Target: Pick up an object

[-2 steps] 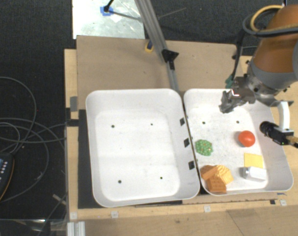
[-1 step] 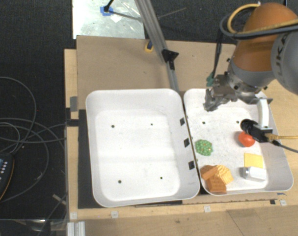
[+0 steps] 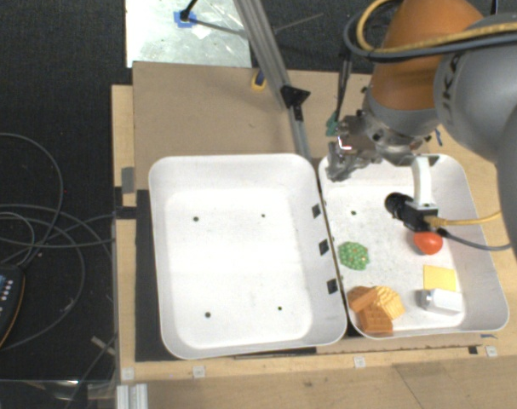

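The right bin (image 3: pixel 471 190) holds several small objects. A green round piece (image 3: pixel 353 255) lies near its left wall. An orange-brown block (image 3: pixel 376 307) sits at the front left corner. A red object (image 3: pixel 427 243), a yellow block (image 3: pixel 439 277) and a small white and silver piece (image 3: pixel 437 300) lie toward the right side. My gripper (image 3: pixel 341 165) hangs over the bin's back left corner, above and behind the green piece, with nothing seen in it.
The left bin (image 3: pixel 169 228) lies beside the right one, their rims meeting at a ridge with black clips (image 3: pixel 324 246). A black part with a yellow cable (image 3: pixel 404 209) hangs off the arm over the right bin. A grey pole (image 3: pixel 271 49) slants in from behind.
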Robot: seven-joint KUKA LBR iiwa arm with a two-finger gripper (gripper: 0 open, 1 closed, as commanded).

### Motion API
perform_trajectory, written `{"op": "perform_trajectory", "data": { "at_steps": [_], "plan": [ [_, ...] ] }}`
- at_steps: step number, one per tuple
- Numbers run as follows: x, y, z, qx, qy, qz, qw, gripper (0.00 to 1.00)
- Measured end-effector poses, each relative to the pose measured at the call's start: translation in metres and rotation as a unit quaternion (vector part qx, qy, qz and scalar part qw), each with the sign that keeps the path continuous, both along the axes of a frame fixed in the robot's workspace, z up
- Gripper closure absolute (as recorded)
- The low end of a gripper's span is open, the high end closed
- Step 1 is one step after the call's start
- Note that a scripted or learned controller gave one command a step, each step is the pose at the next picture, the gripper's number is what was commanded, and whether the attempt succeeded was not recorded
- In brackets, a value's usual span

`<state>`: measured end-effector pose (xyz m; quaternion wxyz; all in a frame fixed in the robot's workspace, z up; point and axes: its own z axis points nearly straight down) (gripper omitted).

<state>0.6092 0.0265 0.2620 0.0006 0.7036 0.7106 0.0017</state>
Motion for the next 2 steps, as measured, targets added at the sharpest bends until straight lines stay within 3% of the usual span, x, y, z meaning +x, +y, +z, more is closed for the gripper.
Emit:
{"op": "perform_trajectory", "data": {
  "at_steps": [1, 2],
  "plan": [
    [0.0115, 0.0424, -0.0175, -0.0002, 0.001, 0.000, 1.0000, 1.00],
    [0.0114, 0.0397, -0.0167, -0.0012, 0.001, -0.001, 1.0000, 0.00]
  ]
}}
